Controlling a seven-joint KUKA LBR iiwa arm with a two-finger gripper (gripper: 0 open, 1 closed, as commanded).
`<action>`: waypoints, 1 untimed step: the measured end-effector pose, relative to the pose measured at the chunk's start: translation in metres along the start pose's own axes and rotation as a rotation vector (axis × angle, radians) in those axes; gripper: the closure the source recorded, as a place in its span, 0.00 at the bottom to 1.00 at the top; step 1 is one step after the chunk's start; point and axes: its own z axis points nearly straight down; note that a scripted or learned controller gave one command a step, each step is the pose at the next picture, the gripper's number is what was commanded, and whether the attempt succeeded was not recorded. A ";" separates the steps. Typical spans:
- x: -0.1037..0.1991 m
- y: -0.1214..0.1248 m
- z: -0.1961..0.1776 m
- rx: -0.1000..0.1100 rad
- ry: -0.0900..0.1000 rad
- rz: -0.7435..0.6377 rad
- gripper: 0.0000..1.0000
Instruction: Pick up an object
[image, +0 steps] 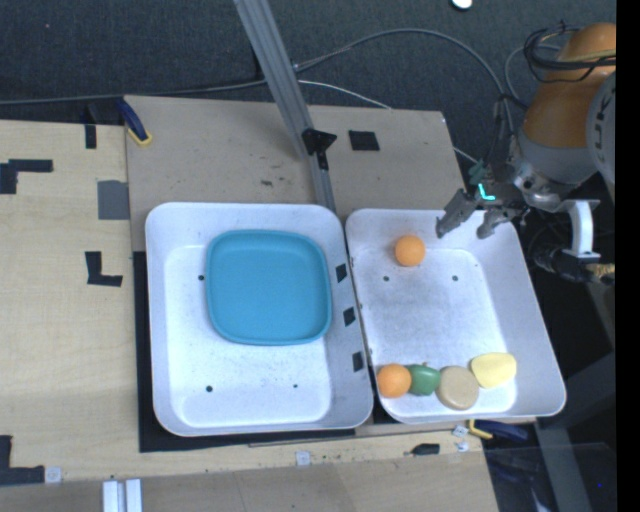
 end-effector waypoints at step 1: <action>0.000 0.000 0.000 0.000 0.000 0.000 0.00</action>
